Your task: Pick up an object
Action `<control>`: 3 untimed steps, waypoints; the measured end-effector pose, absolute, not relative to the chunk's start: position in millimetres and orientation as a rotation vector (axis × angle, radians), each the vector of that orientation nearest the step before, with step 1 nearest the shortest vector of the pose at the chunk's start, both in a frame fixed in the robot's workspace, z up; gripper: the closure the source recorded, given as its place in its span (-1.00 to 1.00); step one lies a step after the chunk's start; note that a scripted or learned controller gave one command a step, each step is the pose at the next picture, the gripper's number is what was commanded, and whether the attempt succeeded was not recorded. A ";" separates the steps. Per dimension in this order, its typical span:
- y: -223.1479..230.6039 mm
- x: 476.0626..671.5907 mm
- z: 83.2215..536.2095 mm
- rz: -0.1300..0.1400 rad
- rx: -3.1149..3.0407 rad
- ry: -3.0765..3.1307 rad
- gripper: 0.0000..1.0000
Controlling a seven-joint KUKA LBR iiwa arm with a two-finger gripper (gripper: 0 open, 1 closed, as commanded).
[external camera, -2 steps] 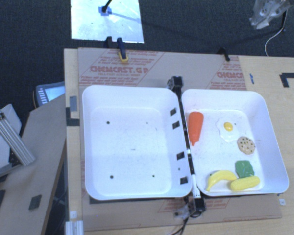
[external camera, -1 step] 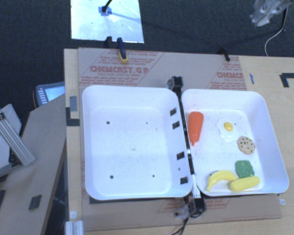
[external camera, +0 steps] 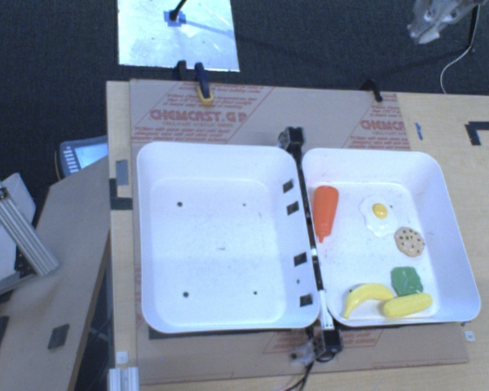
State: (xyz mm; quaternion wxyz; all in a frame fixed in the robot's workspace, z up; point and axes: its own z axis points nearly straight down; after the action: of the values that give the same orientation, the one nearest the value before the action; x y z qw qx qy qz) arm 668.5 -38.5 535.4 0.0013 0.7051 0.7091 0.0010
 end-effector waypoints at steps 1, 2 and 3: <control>-22.9 668.5 535.4 0.003 2.214 2.226 1.00; 6.4 638.2 536.0 0.005 2.212 2.228 1.00; -6.6 661.0 535.0 0.002 2.219 2.219 1.00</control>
State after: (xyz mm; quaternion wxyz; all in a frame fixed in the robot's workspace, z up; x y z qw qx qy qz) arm 661.0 -6.6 535.0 0.0017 0.7072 0.7071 0.0006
